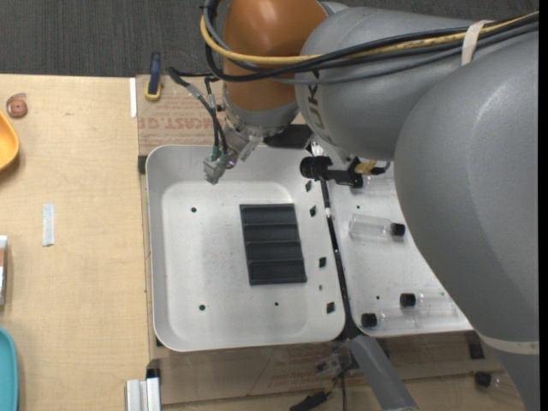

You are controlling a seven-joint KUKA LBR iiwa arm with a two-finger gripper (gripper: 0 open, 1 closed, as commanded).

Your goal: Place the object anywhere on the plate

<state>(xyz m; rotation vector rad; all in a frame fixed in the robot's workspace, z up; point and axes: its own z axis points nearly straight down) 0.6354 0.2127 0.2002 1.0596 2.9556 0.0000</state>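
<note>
A black ribbed rectangular plate (272,245) lies flat in the middle of the left white bin (175,255). In the right bin (428,315) lies a small clear object with a black end (377,228), partly under the arm. The arm's orange band (265,41) hangs over the far edge of the left bin. Below it, the gripper (219,163) reaches down at the bin's far left corner, well apart from the plate and the clear object. Nothing shows in it.
The bulky grey arm (445,144) covers most of the right bin. Small black bits (408,300) lie on that bin's floor. A wooden bench top (68,229) stretches to the left, with a yellow item (7,144) at its edge. Cardboard (175,114) lies behind the left bin.
</note>
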